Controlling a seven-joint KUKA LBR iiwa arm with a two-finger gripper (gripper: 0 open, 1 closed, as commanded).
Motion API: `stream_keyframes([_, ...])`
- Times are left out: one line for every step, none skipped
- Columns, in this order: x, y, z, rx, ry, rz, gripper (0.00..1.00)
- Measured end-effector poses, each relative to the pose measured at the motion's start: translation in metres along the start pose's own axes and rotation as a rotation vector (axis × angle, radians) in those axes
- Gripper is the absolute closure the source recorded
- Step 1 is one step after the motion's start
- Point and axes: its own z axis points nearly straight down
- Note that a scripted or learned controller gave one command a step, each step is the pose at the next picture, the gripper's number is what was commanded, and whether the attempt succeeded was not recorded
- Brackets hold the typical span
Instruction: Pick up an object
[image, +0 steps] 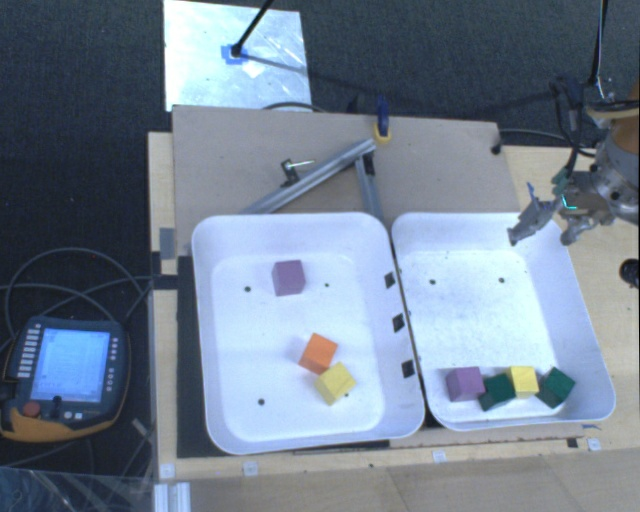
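I reach in from the right, and my gripper (548, 226) hangs over the far right corner of the right bin (575, 290), above its rim. My two fingers are spread apart, one pointing down toward the bin's back edge and the other a little to its right, and nothing sits between them.

The blocks lie well apart from me. In the right bin, four of them line up along the near wall: a purple cube (464, 382) at the left end, a dark green cube (495, 391) touching it, a yellow cube (523, 380) pressed against that one, and a second dark green cube (556, 385) at the right end, just beside the yellow one. The rest of this bin's floor is bare white with a few small dark dots.

In the left bin (215, 300), another purple cube (288, 277) sits alone toward the back. Nearer the front, an orange cube (318, 352) and a yellow cube (335, 382) rest corner to corner, touching, the yellow one the nearer to the bin's front wall.

Behind the bins, a grey metal bar (310, 176) lies at a slant across the brown board (440, 160). Off the bench to the left, a teach pendant (62, 375) with a lit screen rests on the dark floor, its cable looping around it.
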Motion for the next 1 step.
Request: stream_keyframes([0.0000, 0.0000, 0.0000, 0.000, 0.000, 0.000, 0.00])
